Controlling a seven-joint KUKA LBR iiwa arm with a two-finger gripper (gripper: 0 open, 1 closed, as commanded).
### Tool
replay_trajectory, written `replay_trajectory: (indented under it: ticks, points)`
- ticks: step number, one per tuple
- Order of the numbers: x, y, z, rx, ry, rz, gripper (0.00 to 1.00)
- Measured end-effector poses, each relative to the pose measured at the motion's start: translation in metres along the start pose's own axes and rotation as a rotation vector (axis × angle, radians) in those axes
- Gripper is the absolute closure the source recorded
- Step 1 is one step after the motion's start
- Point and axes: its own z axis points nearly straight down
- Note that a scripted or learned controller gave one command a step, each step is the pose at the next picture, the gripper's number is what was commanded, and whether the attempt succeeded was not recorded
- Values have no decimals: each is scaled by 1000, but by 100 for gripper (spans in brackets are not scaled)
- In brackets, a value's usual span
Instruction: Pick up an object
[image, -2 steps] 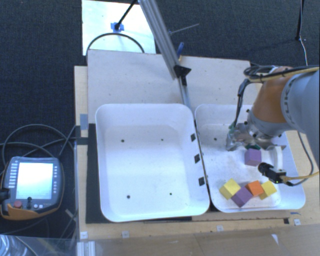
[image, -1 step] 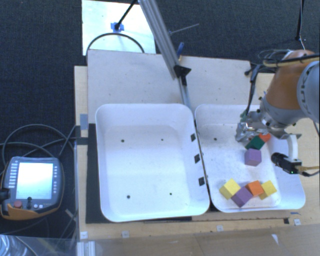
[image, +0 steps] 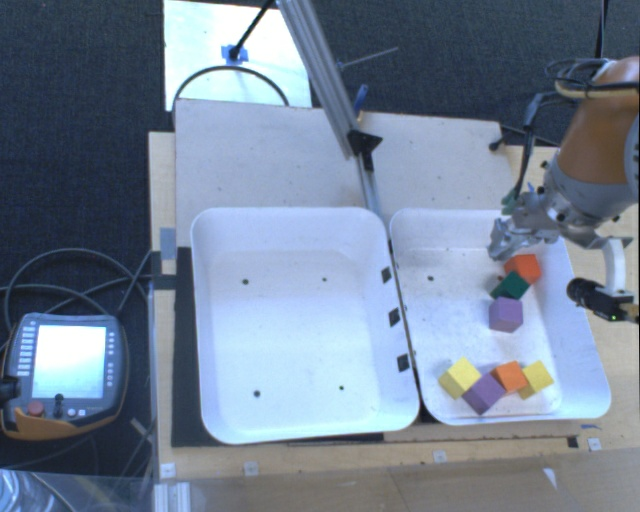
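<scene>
In the right bin (image: 440, 310) lie several small blocks. An orange block (image: 526, 267), a dark green block (image: 511, 286) and a purple block (image: 506, 314) sit in a column near the bin's right wall. At the front lie a yellow block (image: 460, 378), a purple block (image: 484, 393), an orange block (image: 511, 376) and a second yellow block (image: 537, 378). My gripper (image: 507, 243) hangs just above and left of the upper orange block, at the bin's back right. Nothing shows between its fingers.
The left bin (image: 290, 320) stands beside the right one, with black tabs on the shared rim. A slanted metal pole (image: 330, 75) crosses the back board. A teach pendant (image: 62, 375) lies left of the bench. A black fitting (image: 590, 295) juts out near the right bin's rim.
</scene>
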Motion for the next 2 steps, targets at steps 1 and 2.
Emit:
replay_trajectory:
  ticks: [1,2]
  points:
    - [0,2,-55,1,0,0,100]
    - [56,-6,-54,8,4,-5,100]
